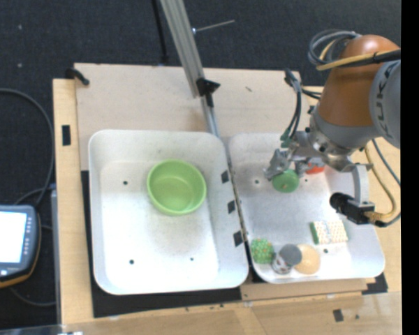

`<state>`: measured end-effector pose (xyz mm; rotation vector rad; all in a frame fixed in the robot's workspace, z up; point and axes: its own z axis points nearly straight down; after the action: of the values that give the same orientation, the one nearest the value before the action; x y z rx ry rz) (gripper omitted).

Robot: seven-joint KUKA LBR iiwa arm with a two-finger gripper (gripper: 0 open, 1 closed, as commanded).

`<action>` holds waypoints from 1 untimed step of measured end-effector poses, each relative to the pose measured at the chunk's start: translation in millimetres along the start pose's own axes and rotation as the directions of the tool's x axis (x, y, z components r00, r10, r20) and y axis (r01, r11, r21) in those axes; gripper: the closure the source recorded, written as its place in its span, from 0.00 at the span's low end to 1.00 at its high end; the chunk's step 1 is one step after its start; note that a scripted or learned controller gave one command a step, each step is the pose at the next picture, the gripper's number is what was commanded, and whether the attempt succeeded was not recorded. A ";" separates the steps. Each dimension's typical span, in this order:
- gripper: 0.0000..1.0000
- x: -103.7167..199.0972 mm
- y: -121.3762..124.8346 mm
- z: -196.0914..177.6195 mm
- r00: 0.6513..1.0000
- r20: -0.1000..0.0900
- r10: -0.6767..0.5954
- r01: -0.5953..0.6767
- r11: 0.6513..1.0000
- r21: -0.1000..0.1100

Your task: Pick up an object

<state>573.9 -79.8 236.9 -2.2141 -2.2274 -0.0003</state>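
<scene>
The round green plastic bowl (pixel 177 187) looks smooth, slightly glossy; the shallow white plastic left bin (pixel 126 257) is matt; the pale worktop (pixel 140 96) looks like bare wood.

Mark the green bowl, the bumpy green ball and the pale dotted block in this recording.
green bowl (pixel 176 187), camera view, left bin: on its inner bottom.
bumpy green ball (pixel 262 250), camera view, right bin's near edge: on its top.
pale dotted block (pixel 330 232), camera view, right bin: on its upper face.

Tan bench (pixel 140 96) — left bin (pixel 126 246), right bin (pixel 286 222)
</scene>
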 end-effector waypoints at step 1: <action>1.00 43.8 -14.7 7.1 1.000 0.000 0.000 0.000 1.000 0.000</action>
<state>558.9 -36.1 229.8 -2.2147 -2.2272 -0.0001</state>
